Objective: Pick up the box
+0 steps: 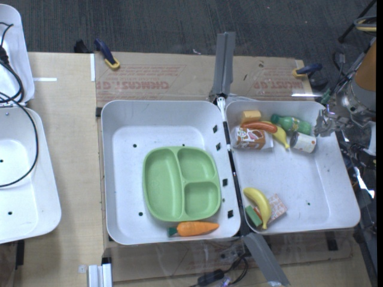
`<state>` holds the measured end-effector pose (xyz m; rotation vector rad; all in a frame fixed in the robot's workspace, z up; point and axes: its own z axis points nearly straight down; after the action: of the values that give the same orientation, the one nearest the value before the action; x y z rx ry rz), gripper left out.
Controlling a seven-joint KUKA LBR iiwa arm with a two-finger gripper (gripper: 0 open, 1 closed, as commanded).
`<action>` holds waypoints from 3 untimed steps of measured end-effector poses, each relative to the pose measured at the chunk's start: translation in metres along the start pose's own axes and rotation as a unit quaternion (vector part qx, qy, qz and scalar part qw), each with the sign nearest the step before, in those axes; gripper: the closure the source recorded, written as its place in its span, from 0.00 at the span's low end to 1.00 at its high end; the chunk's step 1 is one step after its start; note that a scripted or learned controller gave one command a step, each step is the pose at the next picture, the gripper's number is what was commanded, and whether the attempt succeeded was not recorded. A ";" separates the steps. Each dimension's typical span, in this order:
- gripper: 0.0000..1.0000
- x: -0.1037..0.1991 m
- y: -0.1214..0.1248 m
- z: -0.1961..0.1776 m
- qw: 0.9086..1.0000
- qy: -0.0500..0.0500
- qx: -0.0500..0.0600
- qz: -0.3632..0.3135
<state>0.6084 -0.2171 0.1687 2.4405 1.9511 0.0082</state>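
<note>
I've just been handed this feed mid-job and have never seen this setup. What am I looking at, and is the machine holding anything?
This is one camera fixed above a bench, looking down at a slant. Two shallow white bins sit side by side. The left bin holds a green divided plate and a toy carrot. The right bin holds the box, with an orange-and-white printed label, near its far left corner, plus toy food: a hot dog, bananas, a green bottle and a small white can. The robot arm comes in from the right; its hand sits at the right bin's far right edge. Nothing shows between its fingers, so the box is not yet picked.
</note>
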 end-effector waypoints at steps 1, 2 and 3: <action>1.00 -0.001 0.001 -0.009 1.000 -0.001 0.000 0.000; 1.00 -0.001 0.001 -0.018 1.000 -0.001 0.000 -0.001; 1.00 -0.002 0.002 -0.026 1.000 -0.002 0.000 -0.001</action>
<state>0.6091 -0.2189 0.1950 2.4372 1.9521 0.0041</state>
